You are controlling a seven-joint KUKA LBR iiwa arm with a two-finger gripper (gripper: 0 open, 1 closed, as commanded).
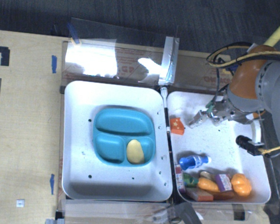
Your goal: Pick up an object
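From the overhead camera I see my arm (259, 80) reaching in from the right, its orange band above the wrist, with the gripper (197, 120) hanging over the upper part of the right bin (257, 165). The fingers (195, 121) point down and to the left; they look close together with nothing between them, though at this slant I cannot tell for sure how wide they stand. Just left of them, near the wall between the bins, lies a small orange block (177, 126), apart from the fingers. Lower in the same bin I see a blue bottle (193, 162), and along the near edge a cluster: a carrot-like piece (208, 184), a purple packet (223, 181) and an orange fruit (241, 184). The left bin (74, 142) holds a blue divided tray (121, 127) with a yellow lemon (135, 151) in its lower right compartment. Both bins sit on the pale wooden surface (22, 123).
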